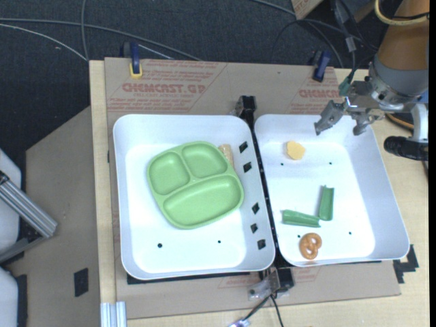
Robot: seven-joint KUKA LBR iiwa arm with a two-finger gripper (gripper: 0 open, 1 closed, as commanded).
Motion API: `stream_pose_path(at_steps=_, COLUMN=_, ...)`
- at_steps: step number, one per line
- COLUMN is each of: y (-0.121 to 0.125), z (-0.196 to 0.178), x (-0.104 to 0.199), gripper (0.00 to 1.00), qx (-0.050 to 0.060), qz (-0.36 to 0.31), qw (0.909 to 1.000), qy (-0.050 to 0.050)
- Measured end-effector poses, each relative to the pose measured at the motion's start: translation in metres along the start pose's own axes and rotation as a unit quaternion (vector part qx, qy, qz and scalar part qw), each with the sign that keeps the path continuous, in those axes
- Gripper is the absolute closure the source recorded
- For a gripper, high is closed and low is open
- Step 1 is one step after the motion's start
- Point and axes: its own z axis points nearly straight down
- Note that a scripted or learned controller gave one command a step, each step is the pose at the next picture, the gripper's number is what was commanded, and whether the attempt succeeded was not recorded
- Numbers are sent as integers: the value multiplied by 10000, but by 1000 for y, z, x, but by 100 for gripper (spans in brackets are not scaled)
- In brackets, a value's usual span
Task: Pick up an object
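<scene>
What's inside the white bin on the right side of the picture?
The right bin holds a yellow chunk, two green pieces and a pretzel. The claw hangs open over its far edge, covering a little of the rim there.

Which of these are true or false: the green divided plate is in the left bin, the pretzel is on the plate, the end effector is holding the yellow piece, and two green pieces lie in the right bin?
1. The green divided plate lies in the left bin. True.
2. The pretzel sits on the plate. False: it lies in the right bin, near the front edge.
3. The end effector holds the yellow piece. False: that piece lies on the bin floor, apart from it.
4. Two green pieces lie in the right bin. True.
</scene>
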Motion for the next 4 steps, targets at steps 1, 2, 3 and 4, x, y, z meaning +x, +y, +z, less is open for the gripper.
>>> stream_pose_path(at_steps=1, y=2, z=-9, x=0, gripper=0, qx=-72, qz=-14, qw=10000, qy=-10)
stream_pose_path(at_steps=2, y=9, z=34, x=1, gripper=0, qx=-57, qz=-17, qw=10000, qy=-7)
stream_pose_path(at_steps=3, y=16, z=93, x=-2, gripper=0, qx=-63, qz=-15, qw=10000, qy=-7)
stream_pose_path(at_steps=4, y=17, z=145, x=-1, gripper=0, qx=-56, qz=-16, qw=10000, qy=-6)
